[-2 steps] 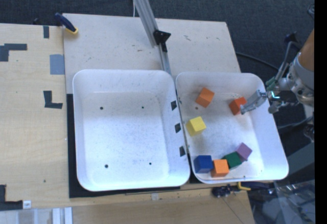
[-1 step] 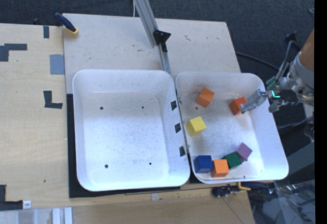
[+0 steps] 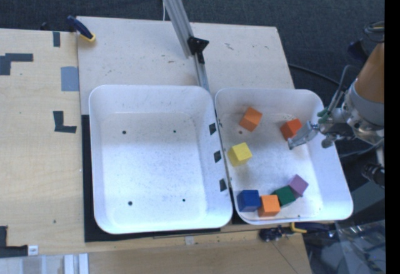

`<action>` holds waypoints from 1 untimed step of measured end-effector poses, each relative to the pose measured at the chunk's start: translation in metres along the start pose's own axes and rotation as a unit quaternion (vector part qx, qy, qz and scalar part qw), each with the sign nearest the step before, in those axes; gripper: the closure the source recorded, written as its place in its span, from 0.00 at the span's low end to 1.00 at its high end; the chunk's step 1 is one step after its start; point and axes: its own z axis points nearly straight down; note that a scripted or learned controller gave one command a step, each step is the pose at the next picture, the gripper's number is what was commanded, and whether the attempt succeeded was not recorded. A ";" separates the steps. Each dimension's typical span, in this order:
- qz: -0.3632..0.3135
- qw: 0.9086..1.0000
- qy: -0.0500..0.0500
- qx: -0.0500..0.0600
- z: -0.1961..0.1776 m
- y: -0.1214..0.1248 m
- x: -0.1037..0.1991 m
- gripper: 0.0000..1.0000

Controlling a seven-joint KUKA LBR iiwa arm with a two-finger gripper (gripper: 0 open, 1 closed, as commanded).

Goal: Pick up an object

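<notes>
The right white bin (image 3: 269, 92) holds several small blocks. An orange cube (image 3: 251, 119) and a red-orange block (image 3: 290, 128) lie near its far side, and a yellow cube (image 3: 240, 153) sits by its left wall. Along the near wall a blue cube (image 3: 249, 199), an orange cube (image 3: 270, 204), a green block (image 3: 285, 195) and a purple block (image 3: 299, 184) are clustered. My gripper (image 3: 312, 139) hangs over the bin's right side, just right of the red-orange block, and is open with nothing between its fingers. One grey finger (image 3: 299, 139) reaches toward that block's lower edge.
The left white bin (image 3: 94, 141) stands beside the right one, sharing the middle divider. A slanted metal bar (image 3: 175, 4) with a black clamp (image 3: 197, 45) runs down to the bins' far edge. A blue and yellow tool (image 3: 81, 29) lies at the bench's far left.
</notes>
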 end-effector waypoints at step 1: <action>-0.001 1.000 0.000 0.000 0.052 0.009 0.002 0.00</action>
